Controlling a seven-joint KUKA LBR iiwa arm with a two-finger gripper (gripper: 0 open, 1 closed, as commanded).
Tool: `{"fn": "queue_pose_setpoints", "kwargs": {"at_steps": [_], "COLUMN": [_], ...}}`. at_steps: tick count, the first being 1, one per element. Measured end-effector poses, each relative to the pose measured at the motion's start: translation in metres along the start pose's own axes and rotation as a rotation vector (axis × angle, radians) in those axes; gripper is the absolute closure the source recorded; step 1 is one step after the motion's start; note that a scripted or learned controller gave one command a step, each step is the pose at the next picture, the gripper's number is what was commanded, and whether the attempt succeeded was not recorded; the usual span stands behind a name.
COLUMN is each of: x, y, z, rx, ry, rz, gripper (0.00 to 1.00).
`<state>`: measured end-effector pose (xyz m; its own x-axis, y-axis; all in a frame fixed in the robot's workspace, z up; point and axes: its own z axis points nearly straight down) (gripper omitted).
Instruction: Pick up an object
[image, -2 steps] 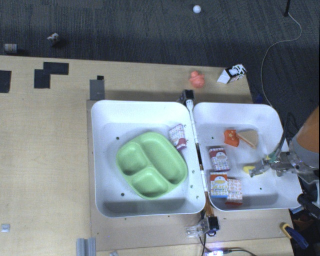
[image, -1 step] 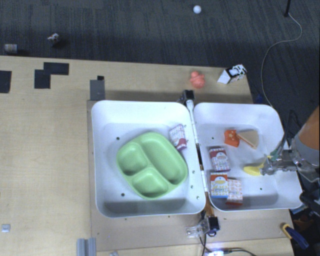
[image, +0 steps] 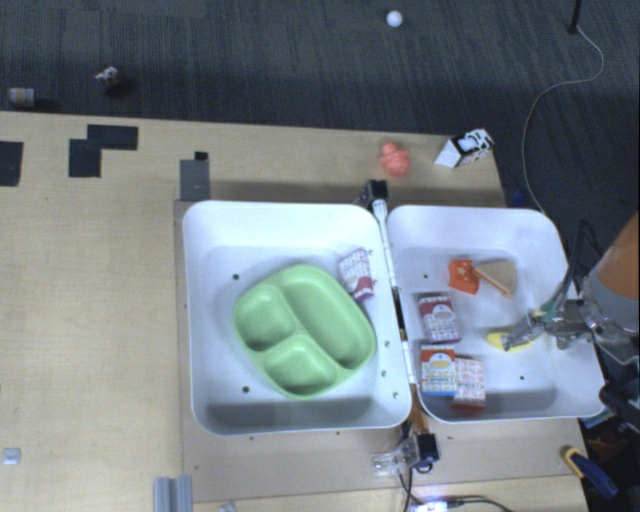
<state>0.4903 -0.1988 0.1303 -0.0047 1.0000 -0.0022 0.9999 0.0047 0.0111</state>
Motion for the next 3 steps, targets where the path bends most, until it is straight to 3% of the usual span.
{"fn": "queue_pose_setpoints", "kwargs": {"at_steps": [1,2,3], "x": [0.000,0.000,0.026], "y": [0.002,0.002,0.015], "z": [-0.011,-0.011,0.044], "rx": [-0.005,-0.004,0.004], "ry": [-0.001,-0.001,0.000], "rz": [-0.001,-0.002,0.001], "gripper": [1.00,0.00,0.00]}}
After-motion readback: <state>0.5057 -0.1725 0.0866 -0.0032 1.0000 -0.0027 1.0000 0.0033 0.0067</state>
